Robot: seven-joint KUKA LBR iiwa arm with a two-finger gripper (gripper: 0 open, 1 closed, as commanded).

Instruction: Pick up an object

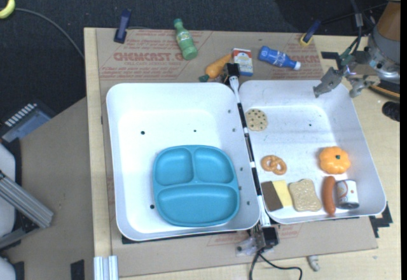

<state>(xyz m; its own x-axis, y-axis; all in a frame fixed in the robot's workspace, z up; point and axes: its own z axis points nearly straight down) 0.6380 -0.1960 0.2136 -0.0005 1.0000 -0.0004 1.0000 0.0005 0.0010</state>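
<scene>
Toys lie scattered from left to right: a blue sectioned plate [196, 184] fills the left bin [127, 113], and past the divider the right bin [356, 126] holds a cookie [256, 119] near its top left, then a pretzel [273, 164], crackers, a sausage [329, 195] and an orange pumpkin [334, 160] toward its lower right. The gripper [335, 79] hovers over that bin's upper right rim, fingers spread and holding nothing. The pumpkin, probably the likeliest pick, sits almost straight below the gripper, well apart from it.

plate [196, 184] in left bin [127, 145]; pumpkin [334, 160] right
</scene>
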